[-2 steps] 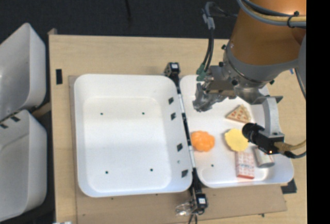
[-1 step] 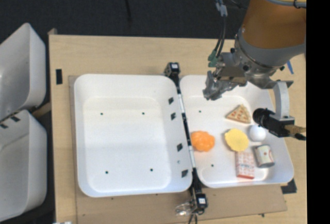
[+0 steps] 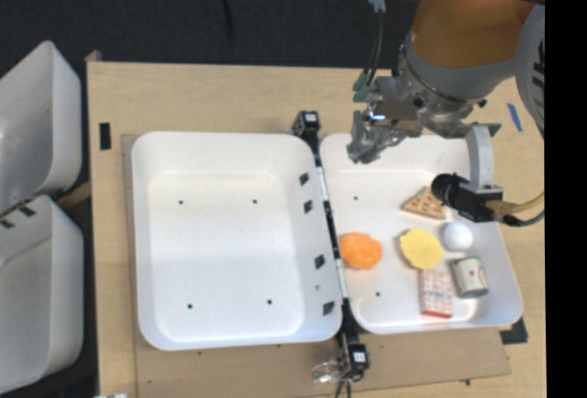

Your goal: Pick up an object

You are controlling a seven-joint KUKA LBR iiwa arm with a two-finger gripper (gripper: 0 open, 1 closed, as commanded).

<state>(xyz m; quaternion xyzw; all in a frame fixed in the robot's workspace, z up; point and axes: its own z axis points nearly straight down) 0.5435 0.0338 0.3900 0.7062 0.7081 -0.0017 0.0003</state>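
**Gripper poised over the upper left corner of the right bin, candidate objects below it in the frame**

The left bin (image 3: 220,240) fills the left-centre of the frame on the pale bench (image 3: 110,112). The gripper (image 3: 365,147) hangs just right of centre, over the upper left corner of the right bin (image 3: 385,304). Whether it is spread or closed cannot be told from this angle, and no object is seen in its grasp.

The orange lump (image 3: 360,251), judged the nearest pick, lies almost straight below the gripper in the frame, at the bin's left wall. It is roundish, with no marked long axis, so approach angle likely matters little.

Further right lie a yellow disc (image 3: 420,248) just beside the lump, a tan wedge (image 3: 423,204) above the disc, a red-and-white box (image 3: 436,293), a white ball (image 3: 456,236) and a grey can (image 3: 470,277).

The bin floor is smooth and white. Open floor separates the gripper from the lump. The wall crowds the lump on its left, and the disc stands near on its right.
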